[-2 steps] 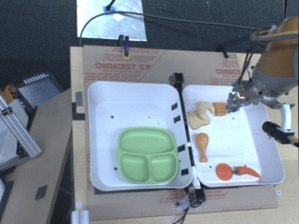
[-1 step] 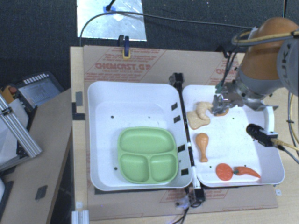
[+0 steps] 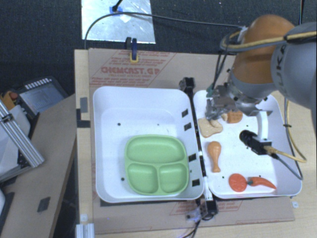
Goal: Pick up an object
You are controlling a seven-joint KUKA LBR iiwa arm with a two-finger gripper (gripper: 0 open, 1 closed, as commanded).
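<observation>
The end effector is down on the toy bread slice in the right bin. I cannot tell its grip; nothing is lifted yet.

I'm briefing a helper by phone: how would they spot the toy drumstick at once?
Look in the right white bin, the one the grey arm reaches into. Near its middle, just right of the divider, lies the drumstick. It is tan-orange and club-shaped, unlike the flat beige piece above it or the round red tomato below.
</observation>
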